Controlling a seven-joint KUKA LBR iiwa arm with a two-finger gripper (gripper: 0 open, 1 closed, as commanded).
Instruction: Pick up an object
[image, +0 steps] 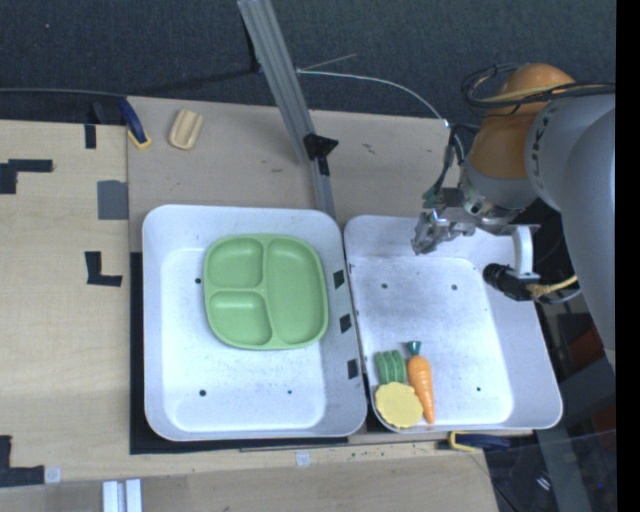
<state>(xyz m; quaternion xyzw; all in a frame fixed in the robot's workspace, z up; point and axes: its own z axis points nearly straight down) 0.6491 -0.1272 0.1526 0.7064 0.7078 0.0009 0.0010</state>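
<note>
At the right bin's (520, 390) near edge lay the carrot (421, 385), well apart from the end effector (430, 240), which hung over the far rim. The arm (560, 150) bent in from the right.

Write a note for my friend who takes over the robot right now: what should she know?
Gripper: over the back edge of the right bin, nothing seen between its fingers; open or shut, cannot tell.
Toys: carrot, yellow piece and green piece sit bunched at the right bin's front left corner.
Green plate lies in the left bin.
Done: nothing picked up yet.
Left: reach a toy, grab, lift.
</note>
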